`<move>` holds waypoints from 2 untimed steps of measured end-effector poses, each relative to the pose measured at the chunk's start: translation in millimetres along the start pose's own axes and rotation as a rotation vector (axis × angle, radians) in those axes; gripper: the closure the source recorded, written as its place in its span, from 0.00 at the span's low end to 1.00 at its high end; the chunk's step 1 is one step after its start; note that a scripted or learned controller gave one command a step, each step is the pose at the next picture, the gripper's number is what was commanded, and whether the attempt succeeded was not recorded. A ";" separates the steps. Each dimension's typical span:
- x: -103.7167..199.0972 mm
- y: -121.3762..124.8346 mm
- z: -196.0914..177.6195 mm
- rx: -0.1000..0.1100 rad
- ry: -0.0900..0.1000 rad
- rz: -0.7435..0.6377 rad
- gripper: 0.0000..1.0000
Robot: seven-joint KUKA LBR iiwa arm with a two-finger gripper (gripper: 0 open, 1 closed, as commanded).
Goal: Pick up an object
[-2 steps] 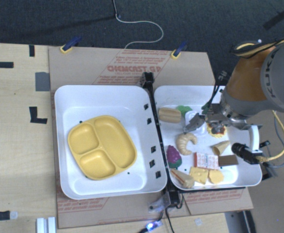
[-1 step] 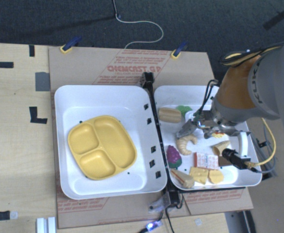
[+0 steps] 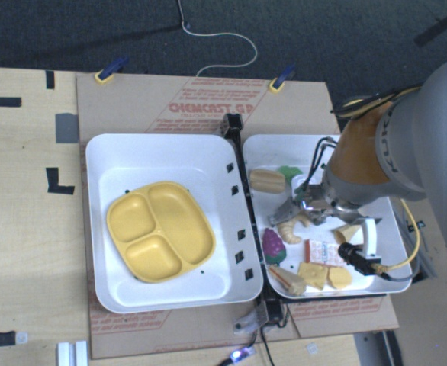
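Note:
The right white bin holds several small food-like items: a tan cylinder, a green piece, a purple piece, a green piece below it, a pale curled piece, yellow blocks, a red-and-white packet and a tan stick. My gripper reaches down into the middle of this bin, just above the pale curled piece. The arm's wrist and orange band hide part of the bin behind it.
The left white bin holds a yellow three-compartment tray. A black divider runs between the bins. A cardboard sheet lies under both. A white cable runs off at the back. A black fitting with a yellow cable hangs by the wrist.

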State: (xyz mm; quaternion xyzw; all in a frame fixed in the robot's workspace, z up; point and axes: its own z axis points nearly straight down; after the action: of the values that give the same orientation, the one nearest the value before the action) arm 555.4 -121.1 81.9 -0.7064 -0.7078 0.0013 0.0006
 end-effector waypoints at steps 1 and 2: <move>0.1 0.4 -12.4 0.000 0.001 0.000 1.00; 2.9 3.3 -54.1 -0.003 0.002 0.001 1.00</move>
State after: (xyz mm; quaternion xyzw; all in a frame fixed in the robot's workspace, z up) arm 558.9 -118.1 136.1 -0.7066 -0.7076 -0.0003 0.0000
